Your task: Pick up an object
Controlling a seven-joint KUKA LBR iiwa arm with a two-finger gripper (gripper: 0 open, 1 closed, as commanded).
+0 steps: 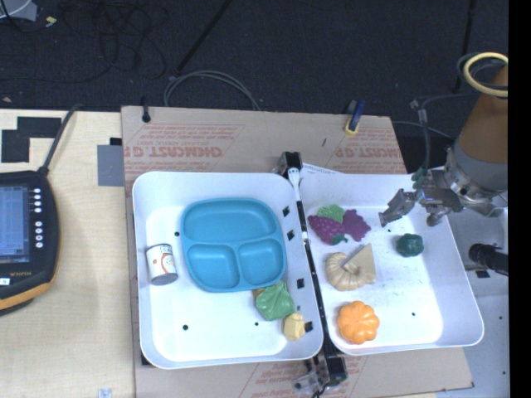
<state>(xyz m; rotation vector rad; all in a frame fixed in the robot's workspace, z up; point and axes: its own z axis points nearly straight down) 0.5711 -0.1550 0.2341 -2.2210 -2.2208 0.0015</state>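
Camera view: gripper [412, 207] spread, pinching nothing, above right bin [465, 322] near far right corner. Beside it small dark green toy [409, 245], likely light, rigid; grasp across middle.

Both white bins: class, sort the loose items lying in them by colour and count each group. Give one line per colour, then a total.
Blue: 1, the divided tray
Green: 2, the leafy piece and the small dark green item
Purple: 1, the grapes
Orange: 1, the pumpkin
Tan: 1, the shell-like piece
Yellow: 1, the small lump
White: 1, the can
Total: 8
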